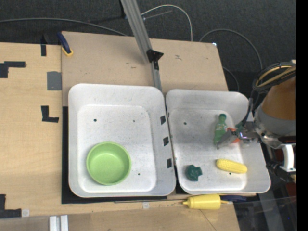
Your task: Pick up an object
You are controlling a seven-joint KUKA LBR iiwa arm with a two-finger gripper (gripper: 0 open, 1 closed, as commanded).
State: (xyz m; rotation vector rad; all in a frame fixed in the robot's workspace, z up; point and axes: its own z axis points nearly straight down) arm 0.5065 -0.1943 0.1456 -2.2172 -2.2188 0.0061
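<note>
In the right bin point(250, 186) a green bottle-shaped object point(220, 128) lies near the middle right. My gripper point(234, 134) reaches in from the right edge and sits right against the bottle's lower right side; whether it touches is unclear. A yellow corn cob point(231, 166) lies just below the gripper. A small dark green object point(193, 172) rests at the bin's lower left.
The left bin point(77, 100) holds a light green bowl point(109, 163) at its lower left. A yellow object point(206, 202) lies on the bench outside the right bin's front rim. A metal pole point(139, 28) slants down to the bins' back edge.
</note>
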